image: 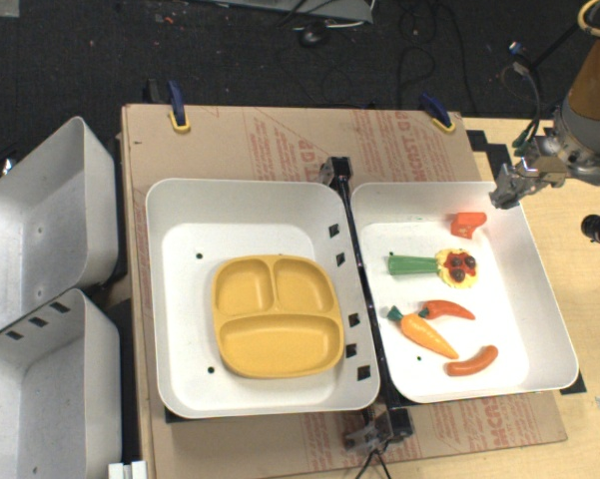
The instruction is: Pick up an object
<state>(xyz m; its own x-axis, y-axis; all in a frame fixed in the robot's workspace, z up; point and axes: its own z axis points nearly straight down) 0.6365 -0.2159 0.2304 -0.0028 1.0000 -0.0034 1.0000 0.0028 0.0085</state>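
- Hovering over the right bin's far right corner, the gripper has nothing visible between its fingers; how wide they stand I cannot tell.
- Nearest it, just down-left, lies a small orange block.
- Farther below lie a green-stemmed flower toy, chili, carrot and sausage.

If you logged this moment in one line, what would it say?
claw: above right bin's far corner, holding nothing | toys: carrot, sausage, chili in bin | yellow tray: left bin
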